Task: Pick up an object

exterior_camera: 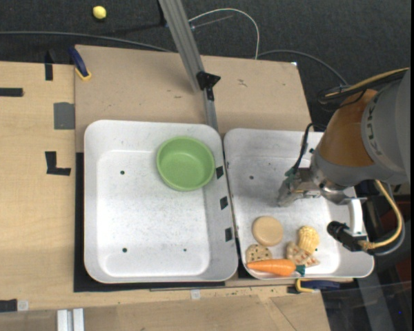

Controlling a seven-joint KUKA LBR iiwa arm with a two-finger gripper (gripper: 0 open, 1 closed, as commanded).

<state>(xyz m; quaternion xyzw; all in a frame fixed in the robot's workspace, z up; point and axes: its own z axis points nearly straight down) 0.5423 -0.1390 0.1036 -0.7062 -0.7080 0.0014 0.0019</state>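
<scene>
The gripper (pixel 288 193) is low over bare floor of the right bin (pixel 262 150), its grip state I cannot tell, so it should move toward the round cookie (pixel 268 230) just below and center on it before closing.

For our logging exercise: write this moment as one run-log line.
claw: low in right bin, nothing seen held | carrot, round biscuit: near corner | green bowl: left bin
</scene>
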